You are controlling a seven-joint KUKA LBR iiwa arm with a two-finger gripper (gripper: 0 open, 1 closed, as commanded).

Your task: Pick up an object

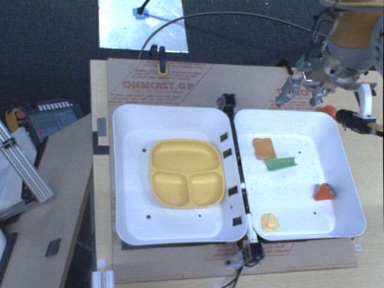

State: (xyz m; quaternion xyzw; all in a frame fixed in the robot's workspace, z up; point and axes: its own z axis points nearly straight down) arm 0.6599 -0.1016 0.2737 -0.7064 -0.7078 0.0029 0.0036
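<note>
Nothing is picked yet, we judge: our pincer (300, 95) hangs open and empty above the right bin's (345, 161) far rim, the orange block (264, 148) lying inside.

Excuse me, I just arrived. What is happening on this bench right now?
A grey and orange robot arm is trying to pick up an object. Its gripper hovers above the back rim of the right bin, fingers apart and holding nothing. In that bin lie an orange piece, a green piece, a red piece and a yellow piece, all untouched. The left bin holds a yellow divided tray.
</note>
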